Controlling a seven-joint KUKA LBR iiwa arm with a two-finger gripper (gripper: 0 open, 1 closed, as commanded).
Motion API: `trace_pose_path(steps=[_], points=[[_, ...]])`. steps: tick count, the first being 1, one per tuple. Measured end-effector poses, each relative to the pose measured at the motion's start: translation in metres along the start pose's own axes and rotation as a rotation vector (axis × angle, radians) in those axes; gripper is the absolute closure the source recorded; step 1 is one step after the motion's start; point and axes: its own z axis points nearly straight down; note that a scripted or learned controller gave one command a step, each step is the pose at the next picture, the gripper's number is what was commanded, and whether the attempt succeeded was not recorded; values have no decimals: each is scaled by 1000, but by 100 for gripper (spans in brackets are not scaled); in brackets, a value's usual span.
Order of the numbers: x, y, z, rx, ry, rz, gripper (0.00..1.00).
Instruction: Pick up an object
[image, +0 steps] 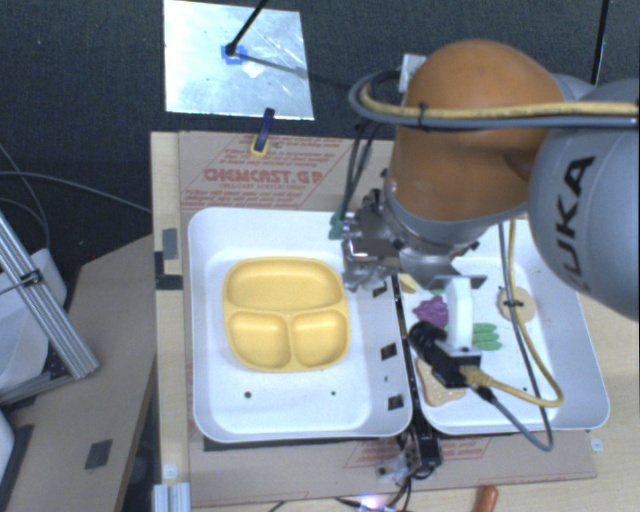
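Over the seam between the left bin (300, 405) and the right bin (570, 380): the gripper (365, 262), low, under the bulk of the arm. Cannot tell whether wide or narrow, being masked by the wrist above. Holds nothing that can be made out. Probably set there to drop on something close to the divider.

Nearest candidate: the purple piece (432, 310), small and lumpy, in the right bin's left half, near the gripper. Just right of it, a green piece (488, 336), flat and ribbed; beyond that, a thin tan disc (518, 303) lying flat.

In the left bin, a yellow divided plate (285, 312), three wells, flat and roughly centred. Looks too broad for an easy pinch.
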Motion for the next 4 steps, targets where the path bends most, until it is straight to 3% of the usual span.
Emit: trace_pose_path(steps=[2, 3, 4], points=[[3, 1, -14, 8, -1, -6, 100], [-9, 100, 49, 14, -6, -1, 100], [43, 92, 227, 28, -6, -9, 100]])
